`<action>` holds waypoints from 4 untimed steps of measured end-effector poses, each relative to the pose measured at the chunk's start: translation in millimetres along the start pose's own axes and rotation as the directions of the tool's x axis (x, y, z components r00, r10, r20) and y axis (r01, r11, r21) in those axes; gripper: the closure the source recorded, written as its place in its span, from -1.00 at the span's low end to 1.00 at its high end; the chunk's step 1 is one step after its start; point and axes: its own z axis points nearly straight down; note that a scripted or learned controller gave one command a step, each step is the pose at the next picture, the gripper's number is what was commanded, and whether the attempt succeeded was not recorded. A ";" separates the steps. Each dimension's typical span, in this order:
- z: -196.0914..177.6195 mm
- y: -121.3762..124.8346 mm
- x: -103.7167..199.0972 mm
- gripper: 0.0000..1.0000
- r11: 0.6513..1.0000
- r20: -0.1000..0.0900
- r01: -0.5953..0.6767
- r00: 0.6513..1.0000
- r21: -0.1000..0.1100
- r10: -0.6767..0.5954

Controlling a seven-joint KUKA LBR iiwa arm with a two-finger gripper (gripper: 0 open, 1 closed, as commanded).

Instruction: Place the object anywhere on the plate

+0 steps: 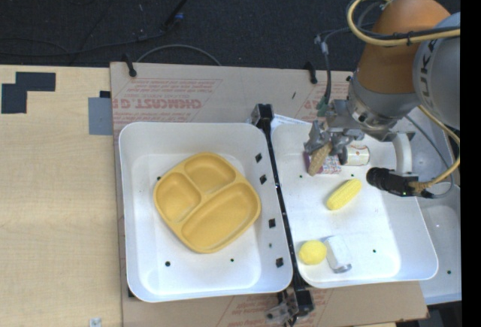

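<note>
End effector: end effector (328,146) hangs over the upper part of the right bin (412,258), close to the divider between the bins, with a brownish, speckled object (317,160) seen between its fingers, so from where I stand it looks clenched on that piece.
Object: brownish, speckled object sits low in the grip, over the right bin's floor; I cannot tell whether it is lifted clear or touching the bin.
Plate: yellow plate (207,201) with three compartments lies in the left bin (143,243), nothing on it that I can see.
Other items: corn cob (343,195) lies just beside the end effector's spot, a yellow ball (313,252) and a small white block (337,252) lie near the front rim, and a pale cylinder (358,156) sits next to the grip.
Done: the grasp seems made, judging by the pinch.
Left: carrying the piece across the divider to the left bin, lowering it over the plate, letting go.
Progress: early to middle, I would say; the plate has yet to receive anything.
</note>
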 end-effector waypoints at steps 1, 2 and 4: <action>8.2 -20.2 38.7 1.00 1.000 0.000 -0.001 1.000 0.002 0.001; 7.8 -29.0 89.3 1.00 1.000 0.000 0.000 1.000 0.001 0.000; 19.4 -66.8 185.3 1.00 1.000 0.001 0.001 1.000 0.003 -0.001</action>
